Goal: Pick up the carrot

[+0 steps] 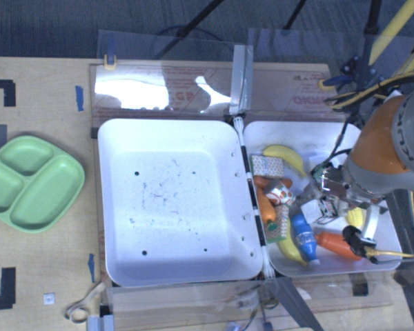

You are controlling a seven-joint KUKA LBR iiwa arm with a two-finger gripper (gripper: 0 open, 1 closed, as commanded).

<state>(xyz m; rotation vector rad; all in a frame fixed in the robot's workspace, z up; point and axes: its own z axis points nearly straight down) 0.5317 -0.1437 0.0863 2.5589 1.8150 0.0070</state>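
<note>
In the right bin (290,131), a long orange carrot (265,204) lies along the left wall, partly under a small printed cup (281,193). A second orange-red tapered piece (334,245) lies near the front right, and it also looks like a carrot. My gripper (333,202) hangs low over the middle right of this bin, below the orange wrist band (378,150). It is between the two orange pieces, closer to the front one. Its tips are lost among the clutter.
The right bin also holds a banana (287,157), a second banana (290,248), a blue bottle (303,234), a patterned packet (267,164) and a yellow item (355,217). The large left bin (124,133) adjoins it. A green divided plate (31,183) sits far left.
</note>
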